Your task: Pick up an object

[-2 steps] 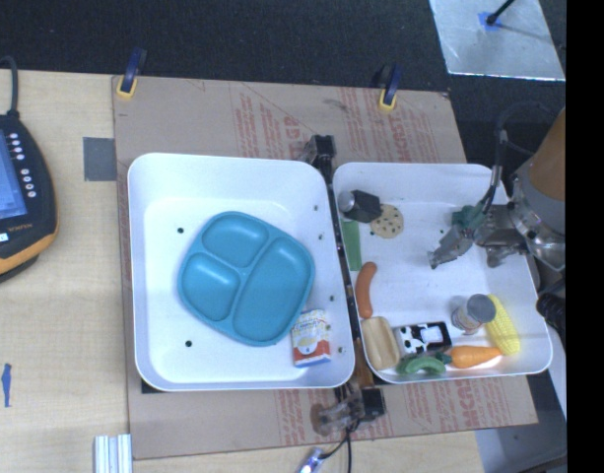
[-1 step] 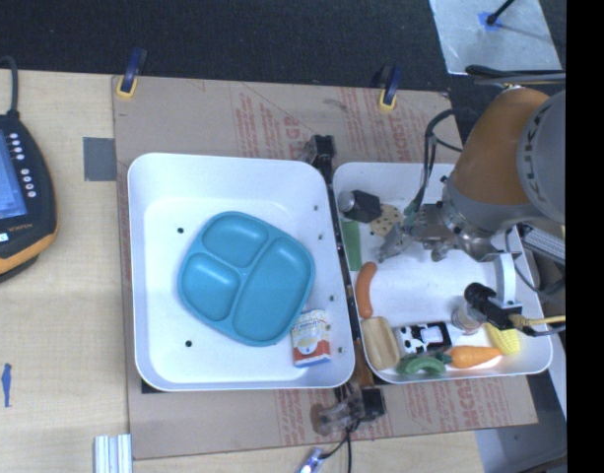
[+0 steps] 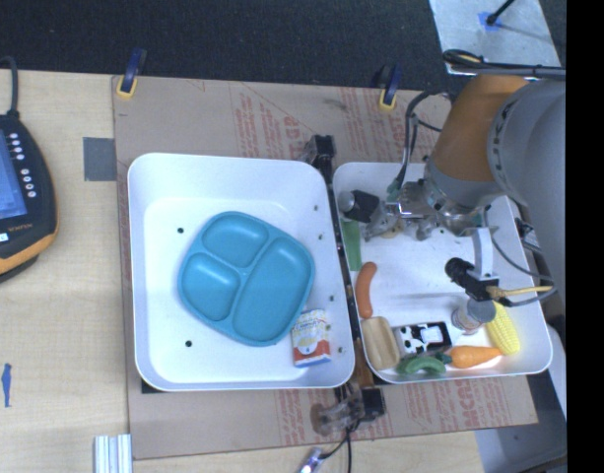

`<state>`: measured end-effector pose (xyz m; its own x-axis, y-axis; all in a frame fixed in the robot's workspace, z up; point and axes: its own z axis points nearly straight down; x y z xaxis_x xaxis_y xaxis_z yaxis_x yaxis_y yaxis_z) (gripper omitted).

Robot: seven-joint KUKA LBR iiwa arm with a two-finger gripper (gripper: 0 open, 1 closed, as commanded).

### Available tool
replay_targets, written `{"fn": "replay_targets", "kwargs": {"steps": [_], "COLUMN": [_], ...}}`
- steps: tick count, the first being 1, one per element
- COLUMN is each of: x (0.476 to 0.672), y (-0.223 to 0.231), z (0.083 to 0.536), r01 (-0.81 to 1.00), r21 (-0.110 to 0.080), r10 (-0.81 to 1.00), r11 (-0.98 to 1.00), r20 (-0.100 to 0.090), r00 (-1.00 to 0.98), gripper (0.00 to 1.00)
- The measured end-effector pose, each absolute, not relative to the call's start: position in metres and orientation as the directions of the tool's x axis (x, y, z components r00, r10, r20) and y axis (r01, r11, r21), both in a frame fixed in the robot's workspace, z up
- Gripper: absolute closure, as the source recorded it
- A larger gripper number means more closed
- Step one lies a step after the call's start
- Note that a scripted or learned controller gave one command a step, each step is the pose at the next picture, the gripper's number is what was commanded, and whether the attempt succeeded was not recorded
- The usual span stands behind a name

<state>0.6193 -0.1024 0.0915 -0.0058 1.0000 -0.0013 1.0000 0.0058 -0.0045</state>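
Observation:
My gripper (image 3: 388,221) hangs over the back left part of the right bin (image 3: 538,363), under the grey wrist and its orange band. Just left of it are a dark round thing (image 3: 361,203) and a green strip (image 3: 350,242) along the bin's left wall. In front of it lies an orange sausage (image 3: 365,287). Along the bin's front sit a bread slice (image 3: 379,341), a black-and-white patterned block (image 3: 423,337), a green piece (image 3: 421,366), a carrot (image 3: 473,358) and a corn cob (image 3: 503,328). I see nothing held.
The left bin (image 3: 144,264) holds a blue divided plate (image 3: 246,277) and a small carton (image 3: 311,339) at its front right corner. A handheld pendant (image 3: 11,195) lies on the bench at far left. Clamps grip the board's back edge.

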Motion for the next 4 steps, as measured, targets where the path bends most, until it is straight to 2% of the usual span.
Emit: {"fn": "replay_targets", "kwargs": {"steps": [1,2,3,4], "x": [0.651,0.586,0.533,0.657], "y": [-0.102,-0.167,-0.211,-0.187], "z": [0.09,0.092,0.092,0.092], "r01": [1.0,1.0,1.0,1.0], "r21": [-0.028,-0.005,-0.005,-0.002], "r10": [1.0,1.0,1.0,1.0], "r11": [0.006,0.003,0.003,0.004], "r20": [0.001,-0.001,0.0,0.001], "r00": [-0.006,-0.003,-0.003,-0.004], "gripper": [0.0,0.0,0.0,0.0]}}
